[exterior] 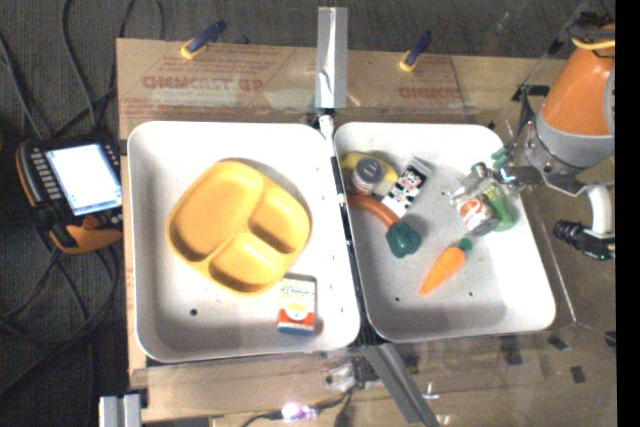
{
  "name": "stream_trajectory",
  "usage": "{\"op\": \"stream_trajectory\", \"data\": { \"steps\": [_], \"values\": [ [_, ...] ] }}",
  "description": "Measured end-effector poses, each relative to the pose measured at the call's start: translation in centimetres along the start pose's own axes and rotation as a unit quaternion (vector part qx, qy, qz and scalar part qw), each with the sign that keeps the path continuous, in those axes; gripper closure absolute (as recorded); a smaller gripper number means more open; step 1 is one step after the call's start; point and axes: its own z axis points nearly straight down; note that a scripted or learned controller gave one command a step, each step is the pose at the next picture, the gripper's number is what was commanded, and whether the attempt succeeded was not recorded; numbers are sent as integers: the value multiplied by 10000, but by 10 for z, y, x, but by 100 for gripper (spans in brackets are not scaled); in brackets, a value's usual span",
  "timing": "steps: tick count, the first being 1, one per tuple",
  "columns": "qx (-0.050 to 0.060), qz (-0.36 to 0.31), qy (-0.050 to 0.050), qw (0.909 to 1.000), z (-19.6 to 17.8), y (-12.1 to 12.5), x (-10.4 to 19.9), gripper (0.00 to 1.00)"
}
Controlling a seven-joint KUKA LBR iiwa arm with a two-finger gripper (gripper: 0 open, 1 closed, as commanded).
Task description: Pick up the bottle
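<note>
The bottle (484, 208) is small and clear, with an orange-red label and a green end. It lies on its side near the right wall of the right bin (470, 315). My gripper (490, 177) reaches in from the right, under the orange band of the arm (580, 105). It sits right over the bottle's upper end and looks to be touching it. The metal parts and the clear plastic blend together where they meet.
The right bin also holds a carrot (442, 268), a teal-headed orange tool (400, 237), a patterned white box (408, 185) and a yellow jar (365, 173). The left bin (160, 315) holds a yellow divided plate (240, 225) and a small carton (297, 304).
</note>
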Motion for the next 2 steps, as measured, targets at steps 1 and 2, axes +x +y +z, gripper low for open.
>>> {"op": "stream_trajectory", "data": {
  "steps": [1, 2],
  "values": [
    [-19, 146, -10, 9999, -104, 37, -5, 100],
    [-15, 382, -9, 9993, -119, 77, -4, 100]
  ]
}}
